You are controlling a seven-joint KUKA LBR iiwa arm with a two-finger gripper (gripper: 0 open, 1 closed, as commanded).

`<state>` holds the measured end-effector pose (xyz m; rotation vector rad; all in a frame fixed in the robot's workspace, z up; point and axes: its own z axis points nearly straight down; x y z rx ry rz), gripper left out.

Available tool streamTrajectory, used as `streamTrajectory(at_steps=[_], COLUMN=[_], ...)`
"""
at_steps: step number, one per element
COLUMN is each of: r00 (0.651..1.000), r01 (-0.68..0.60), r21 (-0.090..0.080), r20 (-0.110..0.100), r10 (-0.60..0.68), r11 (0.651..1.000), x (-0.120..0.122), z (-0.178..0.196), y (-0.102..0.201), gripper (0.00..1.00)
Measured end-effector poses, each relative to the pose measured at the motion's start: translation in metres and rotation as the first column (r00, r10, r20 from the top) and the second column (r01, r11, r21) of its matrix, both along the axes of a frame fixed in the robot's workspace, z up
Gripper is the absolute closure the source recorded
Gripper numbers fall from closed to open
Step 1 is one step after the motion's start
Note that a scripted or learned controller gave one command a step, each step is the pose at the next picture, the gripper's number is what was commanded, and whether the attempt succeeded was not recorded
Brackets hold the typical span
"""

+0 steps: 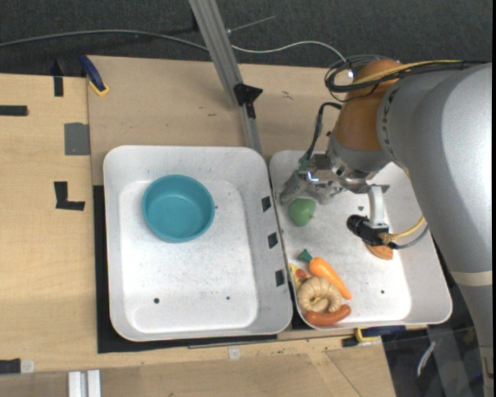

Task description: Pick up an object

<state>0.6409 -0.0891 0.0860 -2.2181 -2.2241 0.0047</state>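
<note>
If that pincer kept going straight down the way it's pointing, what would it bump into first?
Most likely the green ball in the right bin, just below the pincer. Depth is hard to judge from above, so it might graze past it.

The bulky grey robot arm (pixel 446 155) covers part of the right-hand shallow white bin (pixel 397 304) and runs off the picture's right edge.

We are seeing pale, matt wood grain on the bench (pixel 33 255), and smooth white plastic in both bins (pixel 190 304), faintly speckled. The teal bowl (pixel 178 208) is looking like matt plastic. The arm's shell (pixel 455 139) is showing a satin grey finish, perhaps painted metal; its orange band (pixel 360 122) is gleaming glossily.
</note>
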Motion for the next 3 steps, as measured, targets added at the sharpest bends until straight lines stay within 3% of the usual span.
streamTrajectory(at_steps=[1,3], r00=[1.000,1.000], r01=[-0.001,0.002], r21=[0.002,0.001], r20=[0.000,0.007], r10=[0.001,-0.002], r11=[1.000,1.000], x=[0.000,0.002], z=[0.012,0.113], y=[0.001,-0.009], gripper=[1.00,1.00])
